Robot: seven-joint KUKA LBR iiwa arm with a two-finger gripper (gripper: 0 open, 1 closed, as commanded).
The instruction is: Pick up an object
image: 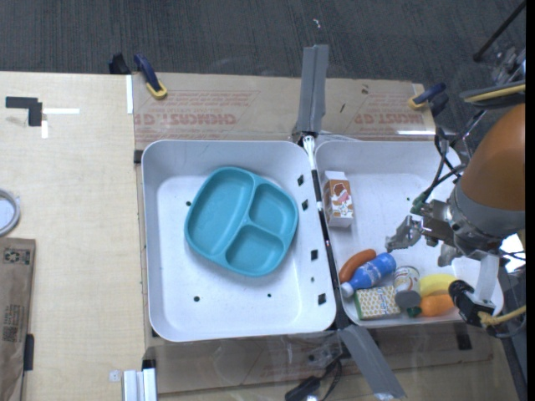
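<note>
Above the right bin (376,153), the gripper (415,232) hangs open and empty beside a crowded cluster where the blue bottle (372,272) lies; tight packing risks a glancing, failed grasp.

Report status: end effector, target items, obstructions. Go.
End effector over right bin, nothing between its fingers. Bottle, carton and other items lie unpicked. Blue tray in left bin. No obstruction seen.
</note>
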